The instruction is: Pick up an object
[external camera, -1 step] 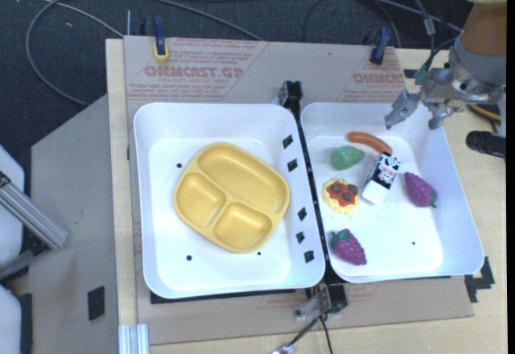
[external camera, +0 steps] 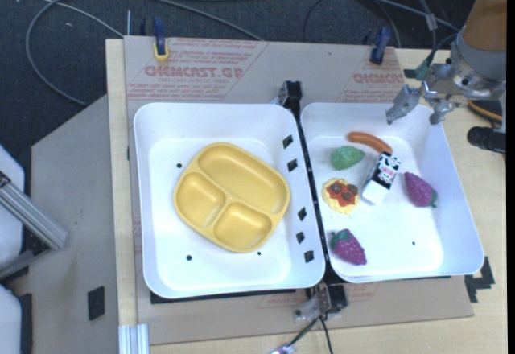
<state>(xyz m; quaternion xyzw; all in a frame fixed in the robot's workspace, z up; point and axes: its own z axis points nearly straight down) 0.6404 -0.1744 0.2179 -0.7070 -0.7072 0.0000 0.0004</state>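
Two white bins sit side by side on a brown board [external camera: 241,63] over dark carpet [external camera: 72,39], the left bin [external camera: 153,183] carrying a yellow divided plate [external camera: 232,195]. In the right bin [external camera: 451,207] lie a toy sausage [external camera: 368,139], a milk carton [external camera: 381,178], a green lump [external camera: 348,157], a small pizza [external camera: 341,194] and two grape bunches. The claw [external camera: 420,109] hangs spread and bare over the bin's far edge, the sausage near it, just inward.
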